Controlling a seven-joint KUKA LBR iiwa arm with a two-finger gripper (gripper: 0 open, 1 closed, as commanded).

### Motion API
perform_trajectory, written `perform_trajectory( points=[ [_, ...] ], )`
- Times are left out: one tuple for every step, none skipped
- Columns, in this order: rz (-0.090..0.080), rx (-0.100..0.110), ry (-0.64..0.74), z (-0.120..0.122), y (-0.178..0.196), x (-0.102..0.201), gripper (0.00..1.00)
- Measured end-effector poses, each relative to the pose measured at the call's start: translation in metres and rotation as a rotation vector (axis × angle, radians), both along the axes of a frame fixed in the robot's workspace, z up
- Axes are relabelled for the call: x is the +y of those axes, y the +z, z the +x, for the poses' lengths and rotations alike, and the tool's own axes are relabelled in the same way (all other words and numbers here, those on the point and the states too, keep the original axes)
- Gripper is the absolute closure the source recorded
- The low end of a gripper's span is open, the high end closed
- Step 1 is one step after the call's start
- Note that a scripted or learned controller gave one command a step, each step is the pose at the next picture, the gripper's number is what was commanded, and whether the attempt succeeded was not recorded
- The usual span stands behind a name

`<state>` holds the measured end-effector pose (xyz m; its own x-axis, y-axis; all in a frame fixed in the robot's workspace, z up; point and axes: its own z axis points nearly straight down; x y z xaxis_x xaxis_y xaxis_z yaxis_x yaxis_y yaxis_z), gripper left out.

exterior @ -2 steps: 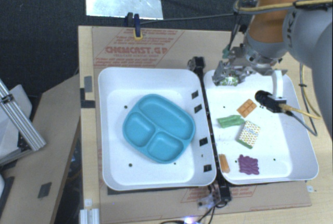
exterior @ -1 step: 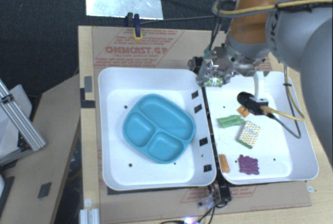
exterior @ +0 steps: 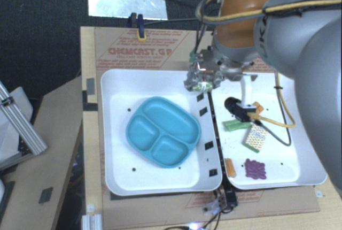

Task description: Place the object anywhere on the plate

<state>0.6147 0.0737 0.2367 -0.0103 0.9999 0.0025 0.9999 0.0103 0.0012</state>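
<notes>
The small greenish object (exterior: 201,85) sits pinched in the gripper (exterior: 204,82), jaws narrow around it, raised over the divider between the 2 bins at their far end; the blue plate (exterior: 163,131), split into 3 compartments, lies in the left bin (exterior: 117,170), nearer the camera and to the left; the hold looks slight, so the object could slip early and land on bare bin floor; a purple piece (exterior: 255,169) rests in the right bin (exterior: 304,165).
</notes>
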Motion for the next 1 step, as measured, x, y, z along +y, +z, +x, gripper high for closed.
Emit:
perform_trajectory(
  points=[
    [-0.001, 0.001, 0.0, -0.0146, -0.0077, 0.0587, 1.0]
  ],
)
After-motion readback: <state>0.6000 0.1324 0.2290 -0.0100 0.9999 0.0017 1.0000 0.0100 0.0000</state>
